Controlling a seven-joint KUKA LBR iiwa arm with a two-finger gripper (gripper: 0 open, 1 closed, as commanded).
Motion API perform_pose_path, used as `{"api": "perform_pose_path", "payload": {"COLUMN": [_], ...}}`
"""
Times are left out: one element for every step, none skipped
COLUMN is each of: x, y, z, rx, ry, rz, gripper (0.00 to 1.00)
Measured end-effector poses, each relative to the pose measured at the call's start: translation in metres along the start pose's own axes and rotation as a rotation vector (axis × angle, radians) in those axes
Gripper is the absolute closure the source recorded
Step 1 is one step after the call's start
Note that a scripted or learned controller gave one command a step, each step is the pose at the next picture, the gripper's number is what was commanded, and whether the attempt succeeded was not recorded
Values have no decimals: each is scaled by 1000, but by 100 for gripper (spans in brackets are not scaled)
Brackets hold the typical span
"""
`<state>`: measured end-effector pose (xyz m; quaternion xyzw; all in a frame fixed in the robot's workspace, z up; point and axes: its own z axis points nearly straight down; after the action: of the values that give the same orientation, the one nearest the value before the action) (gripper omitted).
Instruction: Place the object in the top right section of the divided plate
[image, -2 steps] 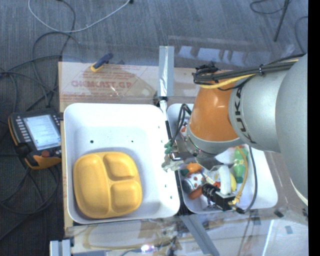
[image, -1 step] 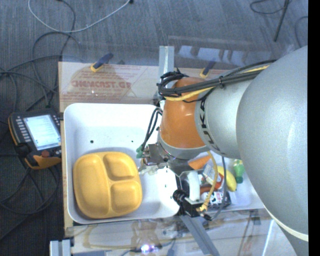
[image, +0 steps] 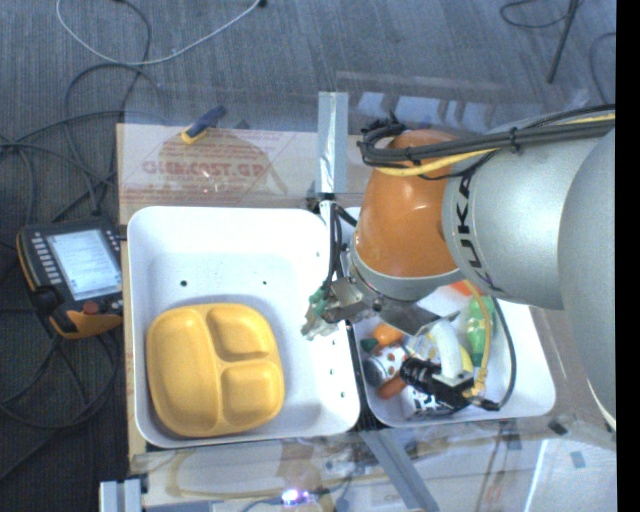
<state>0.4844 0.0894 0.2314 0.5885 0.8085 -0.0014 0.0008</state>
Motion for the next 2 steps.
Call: {"api": "perform_pose_path", "payload": {"x": [11, 74], "y": [100, 46], "z": [-5, 11], "rx": [2, 4], "ry": [0, 2], "rz": [14, 23], "gripper": [100, 100]}}
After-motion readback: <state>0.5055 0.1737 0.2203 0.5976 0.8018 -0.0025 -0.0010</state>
